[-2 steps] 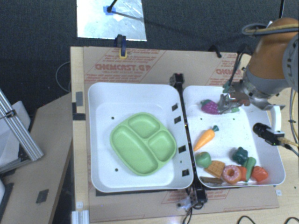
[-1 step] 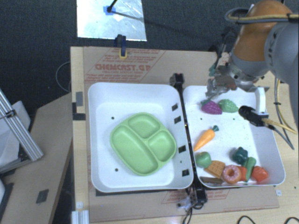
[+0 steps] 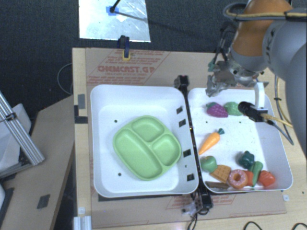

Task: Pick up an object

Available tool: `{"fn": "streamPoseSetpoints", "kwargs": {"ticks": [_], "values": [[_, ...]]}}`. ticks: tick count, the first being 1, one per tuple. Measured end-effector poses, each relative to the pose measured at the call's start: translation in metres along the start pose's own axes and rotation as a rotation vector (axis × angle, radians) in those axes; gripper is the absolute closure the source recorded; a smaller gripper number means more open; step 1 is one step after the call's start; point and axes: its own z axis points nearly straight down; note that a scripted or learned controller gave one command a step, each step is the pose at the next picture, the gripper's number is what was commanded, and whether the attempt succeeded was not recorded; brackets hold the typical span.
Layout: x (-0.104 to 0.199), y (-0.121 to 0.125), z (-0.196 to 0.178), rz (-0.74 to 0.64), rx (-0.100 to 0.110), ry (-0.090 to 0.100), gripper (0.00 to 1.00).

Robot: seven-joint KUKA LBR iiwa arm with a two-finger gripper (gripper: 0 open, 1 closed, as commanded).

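Overhead slanted view of the work cell. A tan table (image 3: 144, 63) printed with red lettering carries two shallow white bins side by side, separated by a black divider strip (image 3: 189, 138) with clips. The left bin (image 3: 103, 128) contains a pale green sectioned plate (image 3: 146, 147), lying flat near its centre. The right bin (image 3: 283, 169) contains toy foods: a purple grape cluster (image 3: 217, 110) and a green item (image 3: 232, 108) touching it near the far edge; an orange carrot (image 3: 209, 142) lying at a slant in the middle; and, along the near edge, a green round piece (image 3: 208, 164), a waffle-like square (image 3: 221, 172), a pink doughnut (image 3: 237, 178), a dark green pepper (image 3: 247, 159) and a red-orange piece (image 3: 266, 178), closely grouped.

The grey arm with its orange band (image 3: 256, 25) enters from the right; the gripper (image 3: 216, 87) hangs over the far-left corner of the right bin, just beyond the grape cluster. Whether the jaws are spread or pressed together cannot be told; nothing is seen between them.

Behind the table lie dark carpet (image 3: 38, 28) and a reflective sheet (image 3: 114, 13); an aluminium frame (image 3: 17, 128) stands at left.
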Motion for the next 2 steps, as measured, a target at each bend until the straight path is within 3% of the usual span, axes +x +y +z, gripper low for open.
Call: {"fn": "streamPoseSetpoints", "kwargs": {"ticks": [1,2], "values": [[0.009,-0.008,0.015,0.000,0.003,0.000,1.00],[0.001,0.003,0.012,0.002,0.001,-0.001,1.00]]}}
